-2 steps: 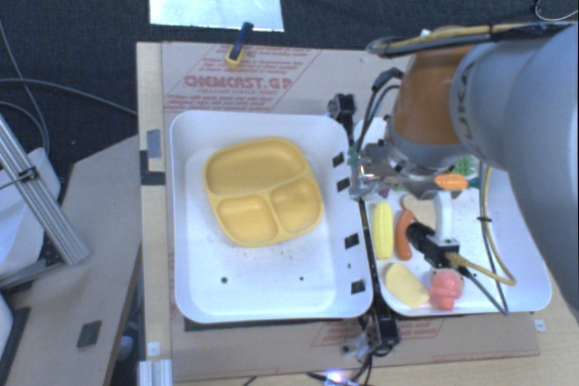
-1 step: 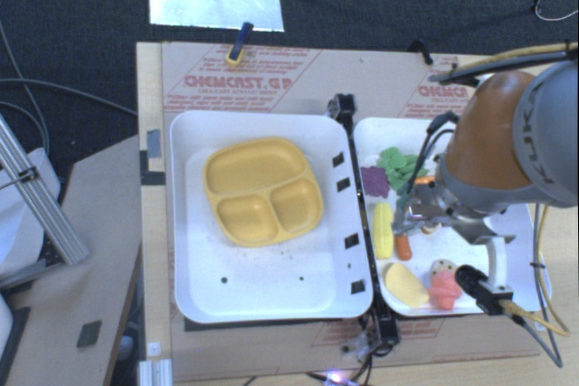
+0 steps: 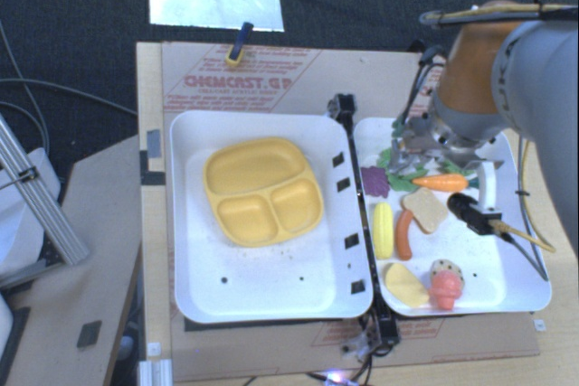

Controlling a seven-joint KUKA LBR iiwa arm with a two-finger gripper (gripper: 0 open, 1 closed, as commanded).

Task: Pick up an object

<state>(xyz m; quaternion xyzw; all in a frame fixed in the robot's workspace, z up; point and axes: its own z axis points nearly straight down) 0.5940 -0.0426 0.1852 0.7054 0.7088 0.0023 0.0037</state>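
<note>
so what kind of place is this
Probably a robot lab's pick-and-place bench: a grey arm reaches over two white bins, one with a yellow tray, the other with toy food such as a carrot.

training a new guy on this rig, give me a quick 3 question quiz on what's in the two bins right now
1. True or false: the yellow divided tray lies in the left bin.
2. Which lies nearest the front rim of the right bin? A) carrot B) pink ice cream cone C) purple grapes
3. Fill in: the slice of bread lies directly below the ____ in the camera view.

Key: 1 true; 2 B; 3 carrot.
</note>
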